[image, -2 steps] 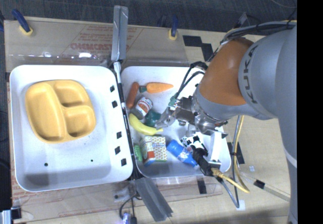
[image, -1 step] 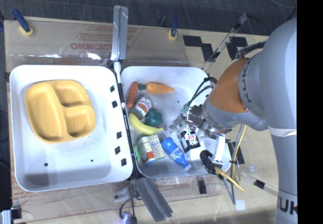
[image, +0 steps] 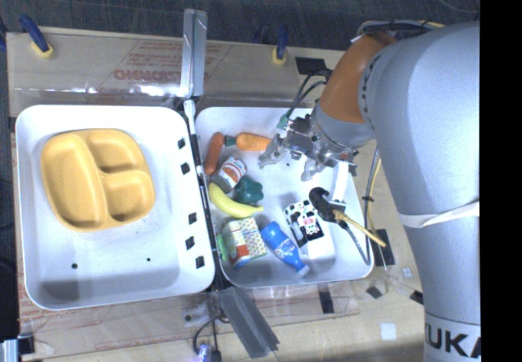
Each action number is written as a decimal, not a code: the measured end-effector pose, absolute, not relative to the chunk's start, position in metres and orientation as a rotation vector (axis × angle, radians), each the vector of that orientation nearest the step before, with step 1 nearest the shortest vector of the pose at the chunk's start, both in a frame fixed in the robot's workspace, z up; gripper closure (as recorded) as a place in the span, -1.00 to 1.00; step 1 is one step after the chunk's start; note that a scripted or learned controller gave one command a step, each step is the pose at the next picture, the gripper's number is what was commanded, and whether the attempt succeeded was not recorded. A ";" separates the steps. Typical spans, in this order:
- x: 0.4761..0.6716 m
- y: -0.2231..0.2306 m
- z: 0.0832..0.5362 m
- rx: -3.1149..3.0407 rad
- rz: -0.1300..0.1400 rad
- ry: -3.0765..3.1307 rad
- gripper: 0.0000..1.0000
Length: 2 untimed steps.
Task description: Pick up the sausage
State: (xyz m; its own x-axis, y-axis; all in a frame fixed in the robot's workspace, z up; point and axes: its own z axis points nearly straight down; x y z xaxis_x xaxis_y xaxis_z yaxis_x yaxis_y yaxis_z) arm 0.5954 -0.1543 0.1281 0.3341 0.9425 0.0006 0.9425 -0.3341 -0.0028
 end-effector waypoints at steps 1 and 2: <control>0.596 -0.144 0.093 -2.607 0.005 -1.747 -1.00; 0.596 -0.142 0.102 -2.597 0.007 -1.755 1.00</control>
State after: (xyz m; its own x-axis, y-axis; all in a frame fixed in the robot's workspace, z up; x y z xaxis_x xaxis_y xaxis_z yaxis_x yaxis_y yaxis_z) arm 0.5965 -0.1423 0.1024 0.3733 0.9277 0.0006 0.9277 -0.3732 -0.0084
